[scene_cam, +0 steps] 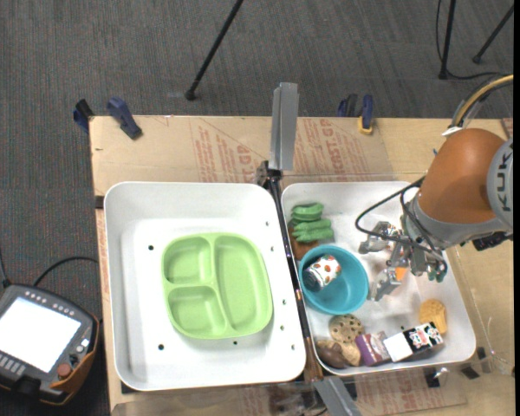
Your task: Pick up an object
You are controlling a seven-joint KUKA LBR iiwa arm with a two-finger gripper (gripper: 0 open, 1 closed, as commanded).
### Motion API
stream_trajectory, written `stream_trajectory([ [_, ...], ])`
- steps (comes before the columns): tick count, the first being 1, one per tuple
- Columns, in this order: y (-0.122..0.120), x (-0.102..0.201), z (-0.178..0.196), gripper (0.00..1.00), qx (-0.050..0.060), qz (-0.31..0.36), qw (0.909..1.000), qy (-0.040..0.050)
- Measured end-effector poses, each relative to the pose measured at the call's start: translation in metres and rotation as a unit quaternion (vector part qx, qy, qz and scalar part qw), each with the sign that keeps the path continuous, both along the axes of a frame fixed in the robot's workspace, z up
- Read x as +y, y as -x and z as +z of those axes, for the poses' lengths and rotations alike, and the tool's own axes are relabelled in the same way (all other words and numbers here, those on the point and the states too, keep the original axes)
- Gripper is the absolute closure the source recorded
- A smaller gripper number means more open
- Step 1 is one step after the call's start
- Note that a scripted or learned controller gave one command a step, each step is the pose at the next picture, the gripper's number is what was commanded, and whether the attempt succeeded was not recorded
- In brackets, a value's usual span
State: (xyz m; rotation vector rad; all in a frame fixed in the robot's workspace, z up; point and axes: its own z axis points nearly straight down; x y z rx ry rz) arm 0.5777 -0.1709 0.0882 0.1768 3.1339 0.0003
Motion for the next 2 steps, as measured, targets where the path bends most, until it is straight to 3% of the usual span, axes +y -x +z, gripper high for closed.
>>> stream_trajectory([
  [1,-0.0018,0.0034,0.0102,1.00,-0.001,0.004,1.0000,-0.0006],
  [2,-0.0018,0.0040,0.0099,0.00,-0.001,0.004,1.0000,-0.0008],
])
